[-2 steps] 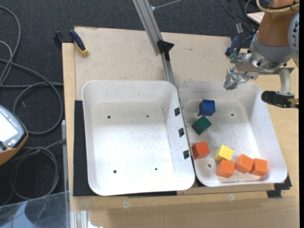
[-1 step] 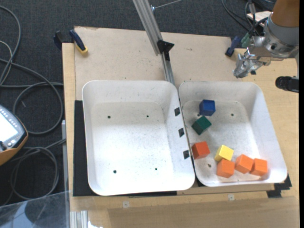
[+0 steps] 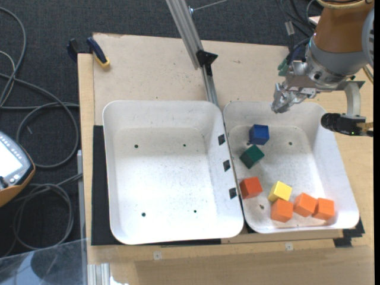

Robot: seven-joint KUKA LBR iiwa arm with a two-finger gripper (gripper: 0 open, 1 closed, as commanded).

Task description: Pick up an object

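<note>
the gripper [image 3: 281, 104] hangs over the far rim of the right bin [image 3: 338, 159], at the end of the grey arm [image 3: 332, 58] with its orange band [image 3: 347, 10], reaching in from the right. whether it is spread or pressed together cannot be told from this slanted view, and nothing shows clamped in it. all the candidate objects lie in the right bin, nearer the camera than the gripper. the blue cube [image 3: 259, 133] is the closest to it, sitting just toward the near side and a little left of the gripper tip, apart from it. just beside that, further toward the camera, lies the dark green cube [image 3: 252, 156], turned at an angle. near the bin's left wall sits a red-orange cube [image 3: 250, 187]. along the near wall is a cluster: a yellow cube [image 3: 281, 190], an orange cube [image 3: 282, 210] just beside it, and two more orange cubes [image 3: 306, 204] and [image 3: 325, 208] next to each other, all well apart from the gripper. the left bin [image 3: 119, 159] stands beside the right one, their rims touching along the middle.
</note>
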